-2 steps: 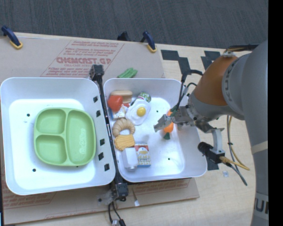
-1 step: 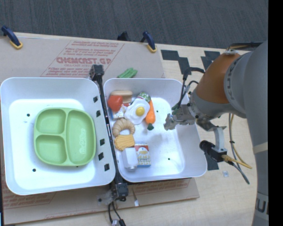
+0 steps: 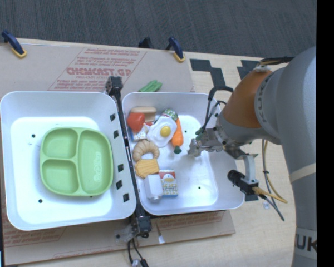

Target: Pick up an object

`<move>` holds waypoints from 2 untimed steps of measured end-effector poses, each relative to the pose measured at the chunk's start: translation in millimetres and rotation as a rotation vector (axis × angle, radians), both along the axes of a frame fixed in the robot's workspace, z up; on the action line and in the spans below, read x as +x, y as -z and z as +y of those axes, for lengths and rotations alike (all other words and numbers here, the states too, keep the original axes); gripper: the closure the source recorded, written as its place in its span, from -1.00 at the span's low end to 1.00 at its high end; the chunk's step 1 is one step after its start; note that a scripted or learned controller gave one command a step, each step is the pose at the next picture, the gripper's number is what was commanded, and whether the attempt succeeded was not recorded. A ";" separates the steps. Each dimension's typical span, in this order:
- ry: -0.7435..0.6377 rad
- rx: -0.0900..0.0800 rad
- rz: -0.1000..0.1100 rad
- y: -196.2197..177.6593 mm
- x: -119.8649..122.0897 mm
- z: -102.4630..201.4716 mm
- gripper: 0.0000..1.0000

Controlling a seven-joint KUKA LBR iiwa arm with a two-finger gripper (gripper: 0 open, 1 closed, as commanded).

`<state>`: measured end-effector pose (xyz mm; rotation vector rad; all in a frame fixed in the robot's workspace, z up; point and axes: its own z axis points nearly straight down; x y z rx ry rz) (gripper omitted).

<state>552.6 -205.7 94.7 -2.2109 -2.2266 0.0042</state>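
Note:
The right bin [image 3: 206, 191] holds a heap of toy food along its left side: a fried egg [image 3: 162, 132], an orange carrot [image 3: 178, 133], a croissant [image 3: 145, 148], a red tomato piece [image 3: 136, 120], a yellow waffle [image 3: 146, 167] and a small carton [image 3: 167, 183]. My gripper [image 3: 195, 147] hangs low over the right half of this bin, just right of the carrot. I see nothing between its fingers, and their spread is too small and dark to read.
The left bin [image 3: 16, 204] holds a green divided plate [image 3: 77, 161]. A green object [image 3: 150, 86] lies on the cardboard behind the bins. The grey arm with its orange band [image 3: 246, 100] covers the right bin's right edge. Blue clamps [image 3: 176, 49] hold the cardboard's far edge.

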 end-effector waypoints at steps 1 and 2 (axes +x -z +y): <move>0.003 -0.002 -0.006 -139.2 -64.3 -6.2 1.00; 0.002 -0.001 -0.006 -152.0 -13.8 4.7 1.00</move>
